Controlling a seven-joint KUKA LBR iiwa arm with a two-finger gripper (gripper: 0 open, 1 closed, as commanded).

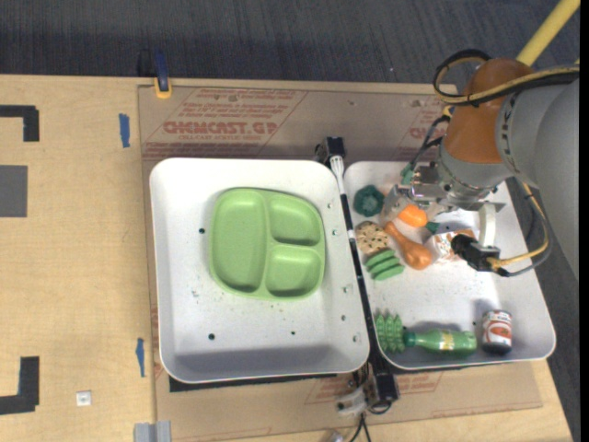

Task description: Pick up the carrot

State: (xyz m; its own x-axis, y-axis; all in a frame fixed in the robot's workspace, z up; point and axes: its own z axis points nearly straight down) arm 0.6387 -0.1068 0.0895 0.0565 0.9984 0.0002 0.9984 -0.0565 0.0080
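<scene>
The carrot is an orange, elongated piece lying at a slant in the upper middle of the right bin. My gripper hangs over the bin's upper part, directly above the carrot's upper end, beneath the orange band of the wrist. A brighter orange bit shows right under the gripper; I cannot tell whether it is part of the carrot or touching the gripper.
Around the carrot lie a teal round piece, a cookie, a green pod and a white-red item. A green bottle and a red can lie along the front wall. The left bin holds a green divided plate.
</scene>
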